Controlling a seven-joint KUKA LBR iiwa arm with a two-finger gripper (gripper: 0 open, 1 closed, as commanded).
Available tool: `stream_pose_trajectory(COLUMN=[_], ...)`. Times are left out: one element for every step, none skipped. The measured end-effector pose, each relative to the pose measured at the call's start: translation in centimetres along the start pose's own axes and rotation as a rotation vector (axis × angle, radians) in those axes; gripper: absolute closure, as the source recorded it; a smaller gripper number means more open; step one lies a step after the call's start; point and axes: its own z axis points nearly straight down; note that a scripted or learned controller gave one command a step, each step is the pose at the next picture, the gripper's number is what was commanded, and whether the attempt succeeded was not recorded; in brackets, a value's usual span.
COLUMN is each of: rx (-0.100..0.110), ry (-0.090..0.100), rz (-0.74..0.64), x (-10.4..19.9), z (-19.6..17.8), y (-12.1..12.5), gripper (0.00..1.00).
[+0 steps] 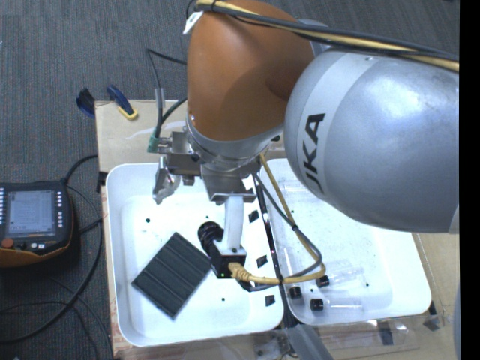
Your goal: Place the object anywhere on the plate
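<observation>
— Listing the bench as you had it, item one: what lay in the left bin?

— One dark ribbed slab, rectangular, lying flat and skewed, toward the bin's near-left corner and clear of the walls. I judged it to be your plate, as the one broad flat thing there. It lay flat so that something could rest on it.

— Item two, the gripper?

— It hung over the far-left part of the same bin, up from the slab and apart from it. Whether your claw stood apart or together, I could not tell, and I would not enter it as holding anything.

— Item three, the object?

— Not settled. The right bin held clear plastic pieces and small black bits toward its near-left part. Which was your object I could not tell. None rested on the slab, so I entered the placing as not yet done.

— Sundries?

— The arm reached in from the right and covered the far ends of both bins. A teach pendant sat on the floor left of the bench, probably kept near you for stopping. A blue-and-yellow clamp sat at the bench's far-left corner, presumably pinning the board.
</observation>
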Motion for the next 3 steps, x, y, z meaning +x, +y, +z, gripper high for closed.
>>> stream_pose_trajectory(rx=[-0.001, 0.002, -0.006], ry=[-0.001, 0.0, -0.001], rz=[-0.32, -0.613, -1.217], x=[0.4, -1.1, -9.7], z=[-2.9, 5.4, 1.0], y=[4.5, 0.7, -1.3], gripper=[0.0, 0.0, 0.0])
